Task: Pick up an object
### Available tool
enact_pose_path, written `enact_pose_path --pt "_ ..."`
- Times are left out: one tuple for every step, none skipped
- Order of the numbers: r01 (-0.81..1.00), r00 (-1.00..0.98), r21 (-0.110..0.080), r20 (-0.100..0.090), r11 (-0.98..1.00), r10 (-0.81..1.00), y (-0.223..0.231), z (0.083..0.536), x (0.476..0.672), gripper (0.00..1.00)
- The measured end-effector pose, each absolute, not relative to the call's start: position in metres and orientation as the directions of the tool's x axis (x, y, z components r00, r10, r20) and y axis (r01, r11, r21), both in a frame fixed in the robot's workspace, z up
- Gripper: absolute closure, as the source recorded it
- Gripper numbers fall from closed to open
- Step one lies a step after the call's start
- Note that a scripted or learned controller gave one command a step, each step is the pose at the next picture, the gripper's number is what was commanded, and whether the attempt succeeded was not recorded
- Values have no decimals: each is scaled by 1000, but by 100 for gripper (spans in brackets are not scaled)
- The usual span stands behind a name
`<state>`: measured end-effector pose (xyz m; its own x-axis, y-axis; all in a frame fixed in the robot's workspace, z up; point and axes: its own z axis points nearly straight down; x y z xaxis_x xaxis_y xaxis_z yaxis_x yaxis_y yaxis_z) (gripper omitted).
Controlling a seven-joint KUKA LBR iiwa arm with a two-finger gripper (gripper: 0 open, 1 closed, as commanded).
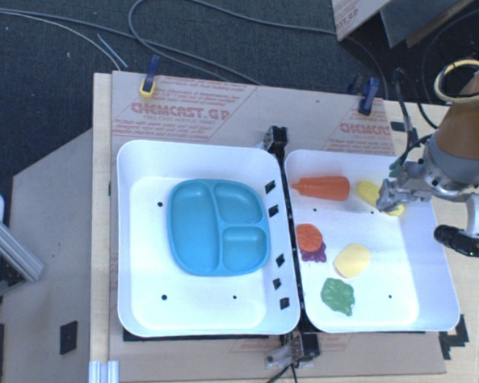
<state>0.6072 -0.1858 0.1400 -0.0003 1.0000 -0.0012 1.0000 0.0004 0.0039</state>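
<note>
My gripper (394, 196) sits right over 1 yellow piece (370, 193) poking out to its left — whether I'm gripping it, I cannot tell.

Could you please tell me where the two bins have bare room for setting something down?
Left white bin: bare floor surrounds the blue divided plastic tray. Right white bin: the near-right corner is free; it is crowded around the orange toy carrot, yellow lemon-shaped toy and green leafy toy.

Two bins sit side by side on the desk (228, 105). The left bin (131, 245) holds a divided plate (219, 226). In the right bin (427, 295), a carrot (322, 187) lies at eleven o'clock, the hand (393, 196) at twelve, a leafy piece (337, 295) at seven.
</note>
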Motion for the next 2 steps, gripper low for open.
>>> enact_pose_path --pt "1000 -1 6 -2 1 1000 -184 203 603 100" --pt "1000 0 7 -2 0 1000 -189 251 597 100"
